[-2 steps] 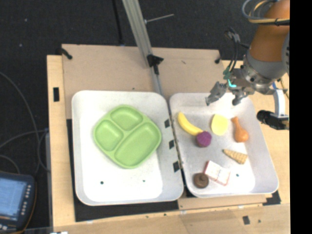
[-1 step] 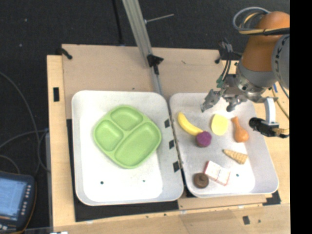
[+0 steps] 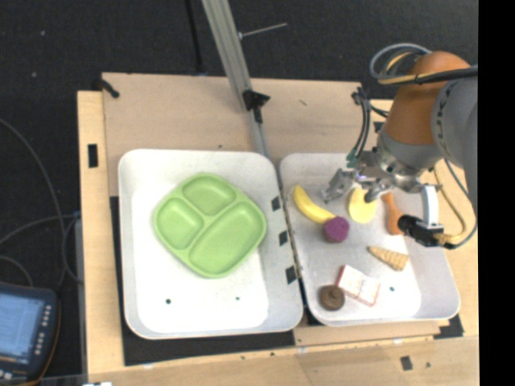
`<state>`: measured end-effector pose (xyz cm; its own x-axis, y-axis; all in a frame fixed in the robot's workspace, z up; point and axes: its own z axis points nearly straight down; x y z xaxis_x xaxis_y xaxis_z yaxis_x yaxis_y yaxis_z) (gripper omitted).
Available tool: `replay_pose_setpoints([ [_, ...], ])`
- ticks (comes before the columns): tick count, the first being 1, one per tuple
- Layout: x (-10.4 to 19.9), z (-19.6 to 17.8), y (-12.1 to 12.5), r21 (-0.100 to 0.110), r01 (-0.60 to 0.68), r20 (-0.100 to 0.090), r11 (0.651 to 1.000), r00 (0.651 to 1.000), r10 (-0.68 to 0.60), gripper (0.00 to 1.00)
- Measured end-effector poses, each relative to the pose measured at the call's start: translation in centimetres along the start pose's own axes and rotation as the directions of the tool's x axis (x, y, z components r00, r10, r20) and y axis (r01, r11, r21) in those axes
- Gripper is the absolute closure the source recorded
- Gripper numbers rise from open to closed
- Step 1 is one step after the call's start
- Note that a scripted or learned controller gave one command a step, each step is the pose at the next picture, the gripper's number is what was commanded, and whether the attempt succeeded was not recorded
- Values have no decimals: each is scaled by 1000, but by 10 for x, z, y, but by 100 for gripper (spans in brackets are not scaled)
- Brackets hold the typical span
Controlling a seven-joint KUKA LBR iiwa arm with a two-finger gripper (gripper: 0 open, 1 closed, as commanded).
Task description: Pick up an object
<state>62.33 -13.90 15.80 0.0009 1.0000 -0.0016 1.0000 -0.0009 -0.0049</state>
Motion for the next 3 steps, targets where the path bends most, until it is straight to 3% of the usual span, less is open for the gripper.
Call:
replay_pose_setpoints([
  [1,-1,47,3,-10,-1,-2,1000,1000,1,0],
  [2,-3,32,4,-18,-4,0,1000,1000,4,100],
  [3,-11,-18,12,-12,-1,1,1000,1000,1,100],
])
